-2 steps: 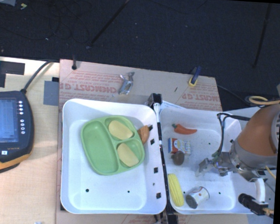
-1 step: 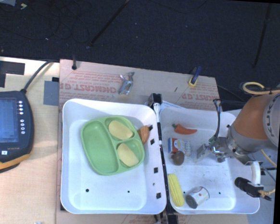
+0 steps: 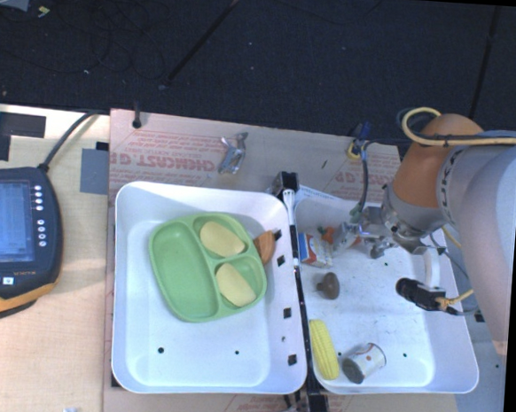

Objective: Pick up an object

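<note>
step: closing in on a pick | gripper [image 3: 360, 234] low in right bin [image 3: 458, 372], upper middle; whether it's open or closed you cannot tell | nearest: dark lump [image 3: 327, 286] just below-left, corn cob [image 3: 322, 349] bottom | advice: centre over one item, clear of the wall.

A handheld control tablet [image 3: 7, 234] rests left of the bins, beside taped cardboard [image 3: 182, 155]

We look down from one fixed camera above the bench [image 3: 200, 152], tilted at a slant. Both bins fit in frame, the left bin [image 3: 140, 342] near centre and the right bin [image 3: 423, 365] beside it. The arm [image 3: 472, 200] enters from our right, close to the lens.
</note>
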`<control>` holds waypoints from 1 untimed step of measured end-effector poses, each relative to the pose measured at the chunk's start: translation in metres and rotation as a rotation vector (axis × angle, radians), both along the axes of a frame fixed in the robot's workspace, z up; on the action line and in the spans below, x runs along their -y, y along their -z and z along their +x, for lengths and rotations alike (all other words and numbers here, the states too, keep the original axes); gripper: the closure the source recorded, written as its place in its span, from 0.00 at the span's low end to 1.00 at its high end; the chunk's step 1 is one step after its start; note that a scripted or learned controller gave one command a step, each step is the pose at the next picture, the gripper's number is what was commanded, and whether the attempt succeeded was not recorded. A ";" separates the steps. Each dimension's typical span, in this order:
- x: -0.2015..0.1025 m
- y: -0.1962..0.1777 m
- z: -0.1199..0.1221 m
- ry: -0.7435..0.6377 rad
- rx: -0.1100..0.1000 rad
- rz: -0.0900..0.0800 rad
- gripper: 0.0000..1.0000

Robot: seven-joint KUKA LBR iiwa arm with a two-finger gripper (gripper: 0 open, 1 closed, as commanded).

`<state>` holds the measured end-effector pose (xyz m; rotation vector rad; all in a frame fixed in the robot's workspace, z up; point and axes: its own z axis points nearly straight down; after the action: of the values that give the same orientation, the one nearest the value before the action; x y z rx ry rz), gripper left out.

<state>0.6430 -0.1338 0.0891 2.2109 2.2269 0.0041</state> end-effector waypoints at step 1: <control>-0.007 -0.008 0.000 0.013 0.000 -0.023 0.00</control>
<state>0.6425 -0.1267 0.0972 2.2137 2.2015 -0.0211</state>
